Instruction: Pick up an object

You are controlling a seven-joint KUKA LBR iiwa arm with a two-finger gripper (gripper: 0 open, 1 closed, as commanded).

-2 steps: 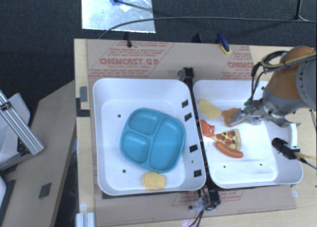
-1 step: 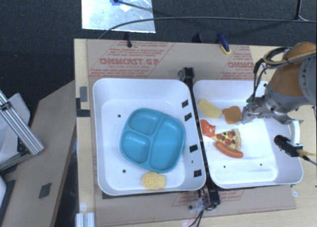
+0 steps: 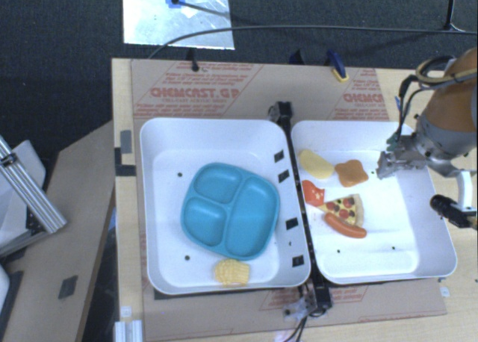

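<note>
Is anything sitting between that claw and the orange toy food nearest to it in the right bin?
Nothing visible does. The gripper sits just right of the orange piece, with bare white bin floor between them. The yellow piece lies on the far side.

- Two white bins (image 3: pixel 224 139), smooth plastic, faintly glossy.
- Blue plate (image 3: pixel 228 210), centre-left, matt plastic.
- Yellow corn (image 3: pixel 231 272) at the bottom, bumpy surface.
- Printed cardboard (image 3: pixel 194 86) beneath, dull brown.
- Foil sheet (image 3: pixel 179 4), upper left, crinkled and shiny.
</note>
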